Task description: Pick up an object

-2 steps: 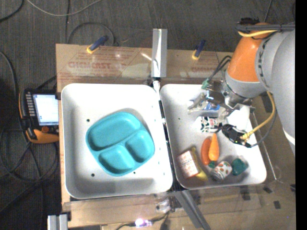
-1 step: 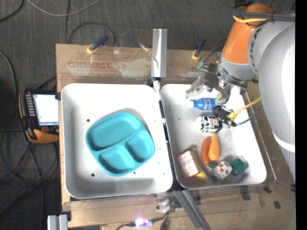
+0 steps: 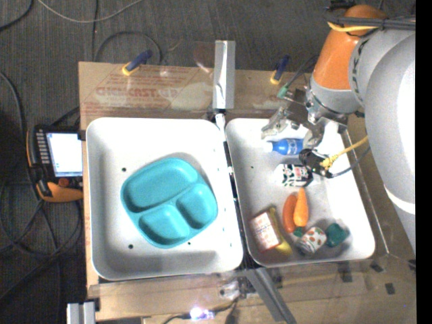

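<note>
Because the gripper (image 3: 291, 128) hangs low over the right bin's (image 3: 253, 181) far end, touching or just above the blue bottle (image 3: 286, 146), that bottle looks like its target, though I cannot tell its grip.

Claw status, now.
Claw: cannot be told. It hangs over the right bin above the blue bottle; no object seen in its grip.

Glossy plastic teal tray (image 3: 170, 201); 2 smooth white bins (image 3: 101, 181).
</note>
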Robot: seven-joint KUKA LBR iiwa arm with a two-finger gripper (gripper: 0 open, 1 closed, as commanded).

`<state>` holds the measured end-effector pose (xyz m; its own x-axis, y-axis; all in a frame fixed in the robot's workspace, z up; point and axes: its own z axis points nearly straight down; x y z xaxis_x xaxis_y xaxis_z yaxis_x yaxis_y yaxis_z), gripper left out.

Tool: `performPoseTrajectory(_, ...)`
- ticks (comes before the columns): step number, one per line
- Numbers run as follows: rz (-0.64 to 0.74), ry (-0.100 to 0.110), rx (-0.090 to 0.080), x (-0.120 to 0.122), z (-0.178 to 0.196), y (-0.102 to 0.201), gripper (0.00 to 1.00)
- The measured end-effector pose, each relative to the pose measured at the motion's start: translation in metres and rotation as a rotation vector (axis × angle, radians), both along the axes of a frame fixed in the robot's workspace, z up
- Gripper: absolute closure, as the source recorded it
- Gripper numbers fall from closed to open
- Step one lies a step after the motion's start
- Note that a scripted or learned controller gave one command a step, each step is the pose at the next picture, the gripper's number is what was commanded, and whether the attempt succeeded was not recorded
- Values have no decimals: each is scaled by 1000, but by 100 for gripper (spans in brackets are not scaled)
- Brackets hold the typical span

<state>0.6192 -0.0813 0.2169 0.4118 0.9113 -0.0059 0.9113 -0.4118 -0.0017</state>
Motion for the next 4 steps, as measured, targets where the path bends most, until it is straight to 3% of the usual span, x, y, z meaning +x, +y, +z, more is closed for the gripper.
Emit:
performPoseTrajectory(1, -47, -39, -5, 4, -99, -60, 0)
performPoseTrajectory(2, -91, -14, 5, -20, -125, -115, 0)
performPoseTrajectory(3, -89, -10, 5, -21, -116, -114, 100)
performPoseTrajectory(4, -88, -6, 8, -21, -109, -112, 100)
